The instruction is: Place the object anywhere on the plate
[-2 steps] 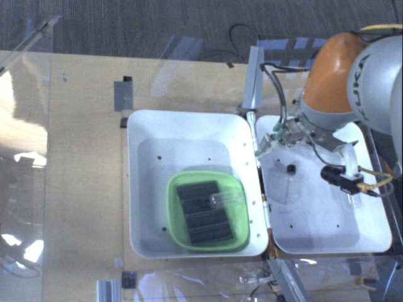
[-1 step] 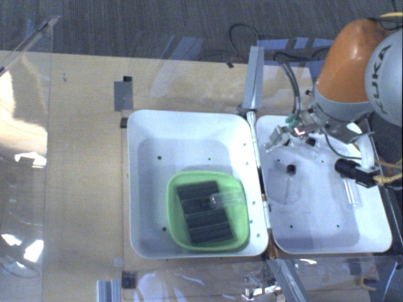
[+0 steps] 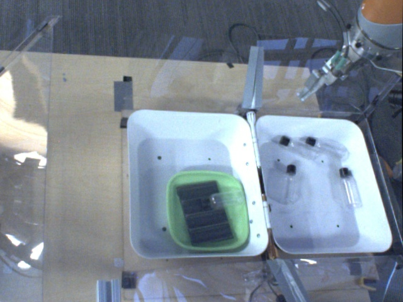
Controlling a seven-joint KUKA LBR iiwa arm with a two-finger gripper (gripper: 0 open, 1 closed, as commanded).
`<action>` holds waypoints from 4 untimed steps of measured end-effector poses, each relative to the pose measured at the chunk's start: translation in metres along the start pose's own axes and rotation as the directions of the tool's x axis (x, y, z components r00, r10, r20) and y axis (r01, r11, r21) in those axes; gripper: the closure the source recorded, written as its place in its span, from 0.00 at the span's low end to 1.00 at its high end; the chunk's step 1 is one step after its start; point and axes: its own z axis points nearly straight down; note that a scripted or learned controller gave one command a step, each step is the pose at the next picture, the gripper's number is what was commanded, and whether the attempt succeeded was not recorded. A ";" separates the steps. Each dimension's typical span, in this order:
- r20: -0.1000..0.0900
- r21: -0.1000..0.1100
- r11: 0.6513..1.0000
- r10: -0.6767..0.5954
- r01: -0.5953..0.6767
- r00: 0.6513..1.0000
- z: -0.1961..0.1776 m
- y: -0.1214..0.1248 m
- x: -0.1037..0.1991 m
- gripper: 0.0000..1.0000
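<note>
1. We see a wooden bench (image 3: 75,187) with a smooth, pale top. Two shallow white bins sit on it side by side.
2. The left bin (image 3: 189,128) is square with round corners. A green plate (image 3: 176,216) sits in its lower part. The plate is soft-cornered and shiny at the rim.
3. A dark ribbed block (image 3: 198,216) lies on the plate. It is long and flat, and it tilts a little from top-left to bottom-right.
4. A clear bottle (image 3: 228,198) lies on the plate too, at its right side. It touches the dark block. It is see-through and hard to make out. Its long side runs left to right, with the dark cap end toward the left.
5. The right bin (image 3: 315,231) holds four more clear bottles with black caps. One bottle (image 3: 349,186) lies near the right wall, cap end up.
6. The arm (image 3: 381,8) is grey with an orange band, up in the top right corner. The gripper (image 3: 310,88) points down and left, above the bench behind the right bin. It holds nothing. We cannot tell if the pincer is wide or narrow.
</note>
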 end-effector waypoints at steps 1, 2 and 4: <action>0.000 0.002 1.000 -0.008 0.008 1.000 0.002 -0.040 -0.050 0.00; -0.004 0.006 1.000 -0.020 0.020 1.000 0.072 -0.031 -0.019 0.00; -0.001 0.003 0.983 -0.181 0.181 0.983 0.087 -0.026 -0.065 0.00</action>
